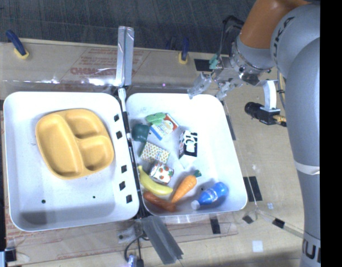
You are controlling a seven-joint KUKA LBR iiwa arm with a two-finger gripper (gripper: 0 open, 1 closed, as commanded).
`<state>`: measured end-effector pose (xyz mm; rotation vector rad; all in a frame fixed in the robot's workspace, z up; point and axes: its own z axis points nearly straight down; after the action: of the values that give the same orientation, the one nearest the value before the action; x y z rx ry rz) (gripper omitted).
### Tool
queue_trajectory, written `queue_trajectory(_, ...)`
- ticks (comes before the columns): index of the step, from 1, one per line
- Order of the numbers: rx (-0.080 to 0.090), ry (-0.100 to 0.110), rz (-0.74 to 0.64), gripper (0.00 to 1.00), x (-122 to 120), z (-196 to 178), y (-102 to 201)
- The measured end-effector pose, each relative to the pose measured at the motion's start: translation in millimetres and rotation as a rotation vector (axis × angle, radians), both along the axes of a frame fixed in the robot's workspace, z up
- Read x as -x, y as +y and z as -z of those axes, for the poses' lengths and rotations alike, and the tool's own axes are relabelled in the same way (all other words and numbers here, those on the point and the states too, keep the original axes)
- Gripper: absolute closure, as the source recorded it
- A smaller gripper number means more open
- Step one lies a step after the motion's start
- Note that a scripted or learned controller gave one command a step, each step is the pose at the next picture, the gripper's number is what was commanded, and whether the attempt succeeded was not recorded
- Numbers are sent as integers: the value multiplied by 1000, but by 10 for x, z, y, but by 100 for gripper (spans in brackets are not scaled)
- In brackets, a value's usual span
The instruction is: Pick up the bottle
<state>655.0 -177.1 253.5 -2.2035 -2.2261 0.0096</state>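
A small blue bottle [211,196] with a white cap lies on its side in the near right corner of the right bin [229,149]. My gripper [207,86] hangs over the far edge of that bin, well away from the bottle. Its two fingers stand apart with nothing between them.
The right bin also holds a carrot [183,187], a banana [154,186], a red can [162,173], a black-and-white carton [188,143], a teal cup [140,132] and several small packets. A yellow divided plate [75,142] lies in the left bin [26,204].
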Motion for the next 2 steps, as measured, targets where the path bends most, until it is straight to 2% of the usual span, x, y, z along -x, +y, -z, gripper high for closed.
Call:
queue_trajectory(1,0,0,-153,0,111,664,1481)
queue_trajectory(2,1,-1,-135,0,808,656,1323)
